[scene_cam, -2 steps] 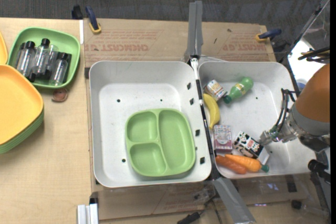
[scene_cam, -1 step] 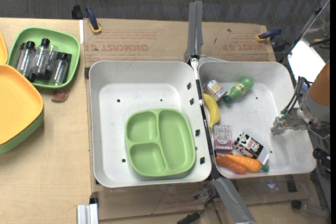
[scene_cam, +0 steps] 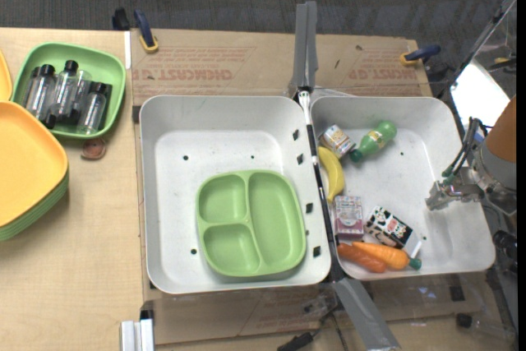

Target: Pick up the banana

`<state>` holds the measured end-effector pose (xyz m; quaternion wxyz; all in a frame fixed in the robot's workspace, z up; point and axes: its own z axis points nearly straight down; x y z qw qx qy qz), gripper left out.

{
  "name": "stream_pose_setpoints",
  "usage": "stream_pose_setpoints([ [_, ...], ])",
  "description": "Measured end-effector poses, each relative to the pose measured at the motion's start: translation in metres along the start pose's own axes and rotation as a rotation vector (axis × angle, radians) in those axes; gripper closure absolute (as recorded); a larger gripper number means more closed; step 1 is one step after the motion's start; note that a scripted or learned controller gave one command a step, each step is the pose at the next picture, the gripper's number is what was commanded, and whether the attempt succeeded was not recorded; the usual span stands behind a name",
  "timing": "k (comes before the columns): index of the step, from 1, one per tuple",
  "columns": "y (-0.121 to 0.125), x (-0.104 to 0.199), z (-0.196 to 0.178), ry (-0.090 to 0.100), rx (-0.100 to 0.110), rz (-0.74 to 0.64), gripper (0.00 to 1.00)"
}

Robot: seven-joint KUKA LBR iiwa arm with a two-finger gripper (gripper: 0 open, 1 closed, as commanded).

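Against the left wall of the right bin point(scene_cam: 460, 136), just beside the divider between the two bins, lies the banana point(scene_cam: 331, 172), curved and lengthwise along that wall. A small tan packet point(scene_cam: 338, 140) touches its upper end, with a green bottle point(scene_cam: 374, 138) lying on its side next to that. Below the banana sits a pink-and-white carton point(scene_cam: 348, 215), then a black-and-white box point(scene_cam: 389, 227), and at the bin's near edge a carrot point(scene_cam: 375, 256).

The pincer point(scene_cam: 444, 195) hangs over the right side of the same bin, well apart from the banana, with nothing between its fingers. By my reading the task is barely begun: the banana is untouched, and the whole reach across, the descent and the grasp are left to do.

The pincer is small and partly lost against the arm's wiring, so I cannot tell whether it is spread or pressed together. The arm itself is cut off at the right. The banana's lower end is partly tucked against the carton.

In the left bin point(scene_cam: 164, 177) rests a green divided tray point(scene_cam: 251, 223).
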<state>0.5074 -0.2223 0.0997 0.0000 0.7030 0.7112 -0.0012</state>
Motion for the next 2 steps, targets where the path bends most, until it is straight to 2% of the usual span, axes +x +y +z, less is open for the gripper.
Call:
stream_pose_setpoints([
  [1,-0.03,0.018,0.009,0.003,0.001,-0.042,1.0],
  [2,-0.03,0.001,0.009,0.002,-0.002,-0.674,1.0],
])
